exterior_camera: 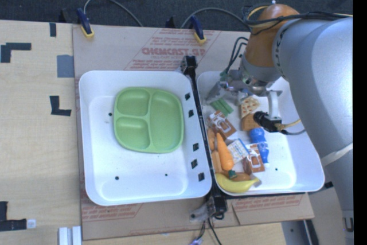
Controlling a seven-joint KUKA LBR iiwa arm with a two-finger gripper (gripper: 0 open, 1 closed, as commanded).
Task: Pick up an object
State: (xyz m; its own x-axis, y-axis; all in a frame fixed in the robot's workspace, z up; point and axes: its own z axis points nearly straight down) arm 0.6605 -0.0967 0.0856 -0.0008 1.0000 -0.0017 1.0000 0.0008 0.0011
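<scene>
My gripper (222, 89) hangs low over the far left part of the right bin (298, 172), below the orange wrist band (265, 37). Right under it lies a green packet (221, 105). Close by sit a brown cracker-like piece (249, 107) and a red-and-white snack packet (221, 123). Nearer the front are an orange carrot (222, 152), a blue item (258, 137) and a yellow banana (238, 183). I see nothing lifted off the bin floor.
The left bin (97, 169) holds a light green divided plate (149, 119). A black divider (196, 117) runs between the bins. The grey arm (321, 83) covers the right bin's far right side. Cables (114, 0) and clamps (85, 24) lie behind the bins.
</scene>
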